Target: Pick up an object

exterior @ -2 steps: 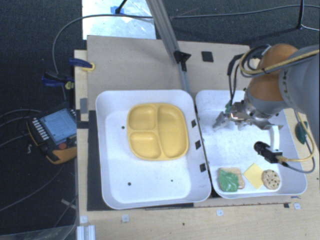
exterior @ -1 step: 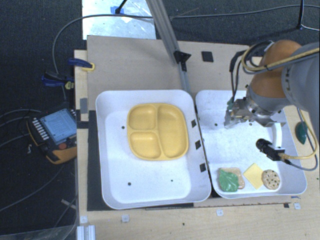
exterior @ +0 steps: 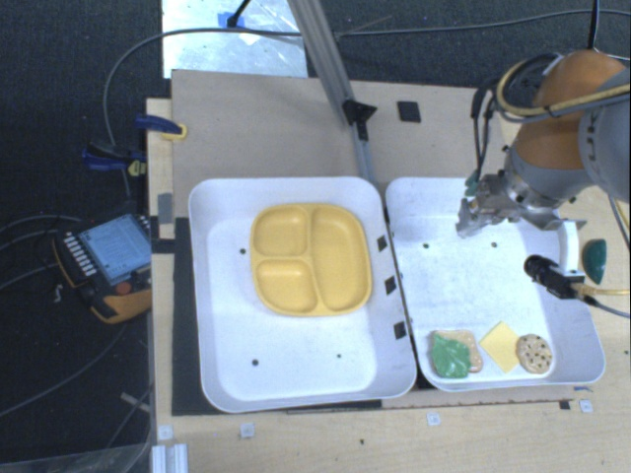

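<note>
Toy food, a green-topped toast [exterior: 454,354], a yellow cheese slice [exterior: 500,347] and a cookie [exterior: 533,354], lies untouched in the right bin's [exterior: 434,215] near corner, far from the tool [exterior: 473,215], so picking is not done.

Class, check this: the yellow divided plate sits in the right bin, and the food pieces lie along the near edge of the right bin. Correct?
Not quite. The camera view shows the yellow divided plate in the left bin. The food pieces do lie along the right bin's near edge.
</note>
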Robot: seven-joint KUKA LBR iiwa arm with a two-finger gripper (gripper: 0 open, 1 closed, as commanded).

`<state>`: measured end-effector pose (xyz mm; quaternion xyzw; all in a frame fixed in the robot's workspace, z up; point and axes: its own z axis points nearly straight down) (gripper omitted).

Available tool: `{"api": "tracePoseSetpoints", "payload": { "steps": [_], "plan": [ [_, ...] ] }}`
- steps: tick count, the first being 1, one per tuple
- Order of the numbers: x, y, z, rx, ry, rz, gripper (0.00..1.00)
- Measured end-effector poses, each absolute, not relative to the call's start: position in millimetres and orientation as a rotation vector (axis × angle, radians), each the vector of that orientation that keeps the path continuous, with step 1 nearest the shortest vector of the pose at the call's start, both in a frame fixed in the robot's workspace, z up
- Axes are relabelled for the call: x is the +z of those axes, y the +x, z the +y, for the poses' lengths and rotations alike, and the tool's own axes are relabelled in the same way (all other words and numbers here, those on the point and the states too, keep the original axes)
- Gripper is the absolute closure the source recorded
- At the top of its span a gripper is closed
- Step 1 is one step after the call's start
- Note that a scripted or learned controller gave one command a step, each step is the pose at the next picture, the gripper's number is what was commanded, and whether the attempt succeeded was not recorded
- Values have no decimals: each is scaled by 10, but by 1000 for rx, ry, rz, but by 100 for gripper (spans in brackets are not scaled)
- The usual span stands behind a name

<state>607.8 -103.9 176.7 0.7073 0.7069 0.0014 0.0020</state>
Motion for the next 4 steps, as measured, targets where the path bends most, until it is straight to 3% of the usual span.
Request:
{"api": "tracePoseSetpoints", "payload": {
  "steps": [1,4],
  "plan": [
    [2306,6092,-1040,6,2213,2223,100],
    [2329,5869,464,3,2213,2230,100]
  ]
}}
